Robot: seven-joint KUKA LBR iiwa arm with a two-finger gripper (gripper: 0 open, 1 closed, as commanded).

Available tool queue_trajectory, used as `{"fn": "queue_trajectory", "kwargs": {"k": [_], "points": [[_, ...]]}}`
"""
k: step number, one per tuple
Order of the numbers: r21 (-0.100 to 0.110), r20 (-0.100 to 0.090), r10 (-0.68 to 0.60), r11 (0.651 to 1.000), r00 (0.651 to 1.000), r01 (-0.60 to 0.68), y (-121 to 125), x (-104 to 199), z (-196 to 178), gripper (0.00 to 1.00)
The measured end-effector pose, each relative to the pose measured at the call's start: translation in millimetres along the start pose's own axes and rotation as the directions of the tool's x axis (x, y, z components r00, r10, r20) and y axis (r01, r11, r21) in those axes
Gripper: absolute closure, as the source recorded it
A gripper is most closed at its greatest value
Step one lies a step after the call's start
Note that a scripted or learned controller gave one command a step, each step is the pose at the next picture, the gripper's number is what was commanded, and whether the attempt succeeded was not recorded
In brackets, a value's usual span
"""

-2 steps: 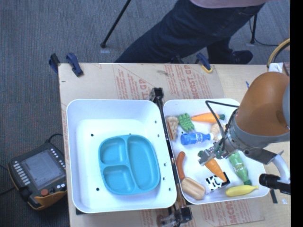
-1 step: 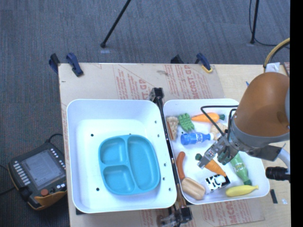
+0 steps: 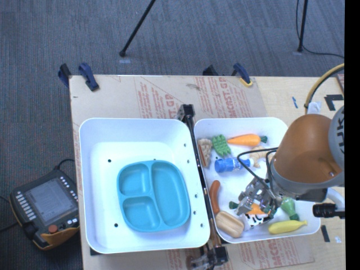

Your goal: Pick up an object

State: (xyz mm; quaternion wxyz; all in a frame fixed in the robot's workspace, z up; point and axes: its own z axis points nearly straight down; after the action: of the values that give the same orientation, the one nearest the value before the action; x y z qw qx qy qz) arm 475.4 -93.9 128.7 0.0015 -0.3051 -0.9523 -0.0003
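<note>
Camera view: my gripper [image 3: 256,203], grip state unclear, hovers at the right bin's [image 3: 239,122] five o'clock; next, descend squarely onto one toy

The right bin [image 3: 281,120] holds toy foods: a carrot [image 3: 246,140] at the far side, a green piece [image 3: 221,145] left of it, a blue bottle [image 3: 228,165], a sausage [image 3: 215,196], a bun [image 3: 229,223] and a banana [image 3: 287,226] at the near edge.
</note>
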Motion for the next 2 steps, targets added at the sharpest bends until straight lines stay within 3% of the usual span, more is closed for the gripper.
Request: {"fn": "queue_trajectory", "kwargs": {"k": [1, 2], "points": [[0.0, 0.004, -0.423, 0.906, 0.906, 0.423, 38, 26, -82, 1.0], [0.001, 0.005, -0.665, 0.747, 0.747, 0.665, 52, 36, -144, 1.0]]}}
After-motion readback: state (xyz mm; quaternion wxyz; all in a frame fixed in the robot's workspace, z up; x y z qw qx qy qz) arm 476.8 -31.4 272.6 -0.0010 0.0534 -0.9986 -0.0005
